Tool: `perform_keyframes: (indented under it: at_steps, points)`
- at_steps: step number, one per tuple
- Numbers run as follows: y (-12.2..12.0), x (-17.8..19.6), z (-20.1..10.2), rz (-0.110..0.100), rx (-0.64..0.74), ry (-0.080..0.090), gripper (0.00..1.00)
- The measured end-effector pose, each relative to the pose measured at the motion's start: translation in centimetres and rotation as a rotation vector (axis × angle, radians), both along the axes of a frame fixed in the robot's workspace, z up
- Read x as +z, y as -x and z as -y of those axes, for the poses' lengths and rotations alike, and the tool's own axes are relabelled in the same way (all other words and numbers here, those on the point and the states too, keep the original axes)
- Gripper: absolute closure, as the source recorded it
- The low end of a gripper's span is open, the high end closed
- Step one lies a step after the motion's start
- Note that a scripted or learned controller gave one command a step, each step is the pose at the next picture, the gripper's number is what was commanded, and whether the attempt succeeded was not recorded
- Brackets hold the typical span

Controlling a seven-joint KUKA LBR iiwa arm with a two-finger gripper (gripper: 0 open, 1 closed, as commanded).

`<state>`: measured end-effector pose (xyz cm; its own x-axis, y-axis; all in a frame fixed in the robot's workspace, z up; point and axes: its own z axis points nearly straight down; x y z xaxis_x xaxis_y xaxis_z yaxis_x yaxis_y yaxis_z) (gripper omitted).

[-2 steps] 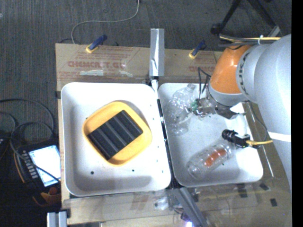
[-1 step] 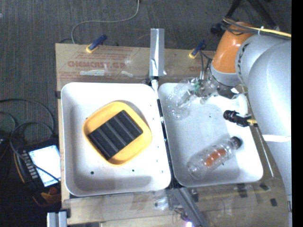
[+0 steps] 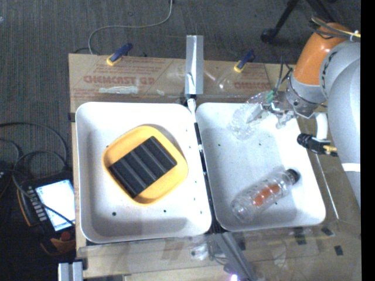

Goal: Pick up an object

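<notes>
A clear crumpled plastic piece (image 3: 246,120) lies at the far side of the right bin (image 3: 304,168). My gripper (image 3: 274,105) hangs at that piece's right end, touching or just above it. A clear plastic bottle (image 3: 265,194) with a black cap and orange contents lies on its side near the front of the same bin. In the left bin (image 3: 94,157) rests a yellow, rounded-square object (image 3: 146,163) with a black ribbed top.
The grey arm with its orange band (image 3: 313,51) comes in over the right bin's far right corner. A cardboard sheet (image 3: 135,78) with two blue clamps lies behind the bins. A metal strip (image 3: 194,66) stands between them at the back.
</notes>
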<state>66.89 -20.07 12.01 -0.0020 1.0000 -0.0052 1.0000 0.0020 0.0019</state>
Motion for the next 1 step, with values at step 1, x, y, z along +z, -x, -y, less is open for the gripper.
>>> perform_keyframes:
  at_steps: [1]
  points:
    - [3.32,13.08,2.31,-0.002,-0.076,-0.001,0.0]
